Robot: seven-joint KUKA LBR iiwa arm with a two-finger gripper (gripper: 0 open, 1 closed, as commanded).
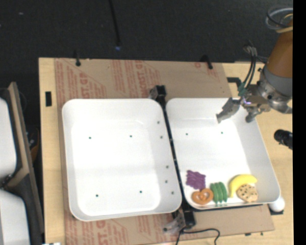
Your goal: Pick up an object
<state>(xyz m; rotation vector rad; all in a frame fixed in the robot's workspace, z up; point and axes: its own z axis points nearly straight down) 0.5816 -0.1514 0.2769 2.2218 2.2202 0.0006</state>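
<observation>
Over the far right corner of the right bin [255,137] hangs the gripper [236,110], well above the floor, its two fingers spread apart with nothing between them — one grey finger [225,112] juts out toward the bin's middle. All the candidates are crowded into the near corner of that bin: a purple piece [196,178], an orange pretzel-shaped toy [202,196] just in front of it, a green ridged piece [219,192] beside that, then a yellow banana [243,180] curling over a speckled cookie [247,192]. The left bin [71,137] is not in play. My read: this is the approach, with a long way to travel toward the near wall. The cluster is tight, so the smart pick looks like the purple piece, which lies most open on the side facing the arm. Come straight down, straddle it cleanly, and keep off the bin wall, or a finger may land on the pretzel and spoil the close.
</observation>
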